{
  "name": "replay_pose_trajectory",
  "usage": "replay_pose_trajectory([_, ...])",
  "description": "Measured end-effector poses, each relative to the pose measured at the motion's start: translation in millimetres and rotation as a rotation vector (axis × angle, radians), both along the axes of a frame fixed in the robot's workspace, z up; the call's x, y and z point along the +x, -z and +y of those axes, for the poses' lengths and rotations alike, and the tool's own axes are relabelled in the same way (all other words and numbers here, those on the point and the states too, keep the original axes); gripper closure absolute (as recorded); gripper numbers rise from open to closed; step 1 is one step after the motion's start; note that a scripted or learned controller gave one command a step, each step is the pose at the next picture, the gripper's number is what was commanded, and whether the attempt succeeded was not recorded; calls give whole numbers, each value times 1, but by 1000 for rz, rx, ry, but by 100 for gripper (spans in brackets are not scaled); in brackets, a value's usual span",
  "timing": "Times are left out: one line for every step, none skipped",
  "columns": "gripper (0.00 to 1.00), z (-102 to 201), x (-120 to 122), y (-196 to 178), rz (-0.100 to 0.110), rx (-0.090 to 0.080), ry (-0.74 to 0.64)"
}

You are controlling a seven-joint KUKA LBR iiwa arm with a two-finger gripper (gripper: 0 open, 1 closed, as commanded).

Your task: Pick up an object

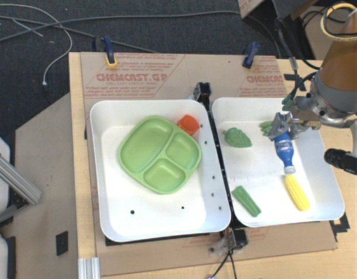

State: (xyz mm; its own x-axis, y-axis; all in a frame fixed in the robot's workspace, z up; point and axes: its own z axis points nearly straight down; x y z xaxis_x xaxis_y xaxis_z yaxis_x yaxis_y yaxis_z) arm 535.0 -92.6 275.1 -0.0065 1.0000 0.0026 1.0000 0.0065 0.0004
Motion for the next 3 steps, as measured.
replay_pose_trajectory([100,63,3,9,3,1,-1])
replay_pose_trajectory([100,105,5,25,5,0,2])
replay_pose_trajectory([100,156,4,49,7,0,1])
